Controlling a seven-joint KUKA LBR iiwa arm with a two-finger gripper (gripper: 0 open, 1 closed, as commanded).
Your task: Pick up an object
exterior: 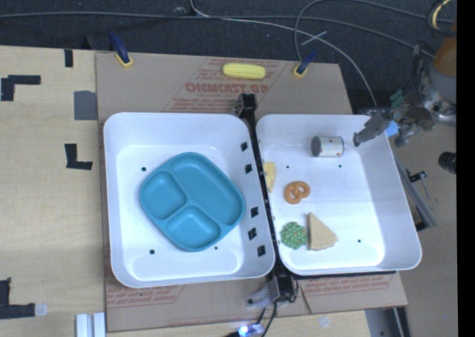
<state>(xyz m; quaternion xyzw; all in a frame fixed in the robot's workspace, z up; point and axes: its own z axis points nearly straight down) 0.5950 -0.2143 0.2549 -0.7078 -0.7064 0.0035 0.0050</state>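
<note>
The gripper (369, 132) hangs at the upper right of the right bin (386, 209), just over that bin's top right rim. Its dark fingers point down and to the left, toward a small grey cylinder (327, 146) that lies on its side on the bin floor just beside the fingertips. Nothing sits between the fingers, so the gripper carries no object; the fingers look a little parted, though at this slant and size the gap is hard to judge. The arm (438, 83) behind it comes in from the right edge, with a patch of its orange band showing near the top corner.

Farther down the same bin lie four more pieces. A pale yellow block (270, 176) rests against the left wall. A brown pretzel (297, 192) lies near the middle of the floor. Below it, a green round piece (293, 235) and a tan wedge (321, 233) sit close together, touching or nearly so.

The left bin (126, 180) holds a blue divided plate (191, 200) with three compartments, lying flat and turned at an angle.

Both bins rest on a brown cardboard sheet (148, 83). On that sheet, above the bins, lies a yellow banana-shaped toy (243, 70), well apart from the gripper.
</note>
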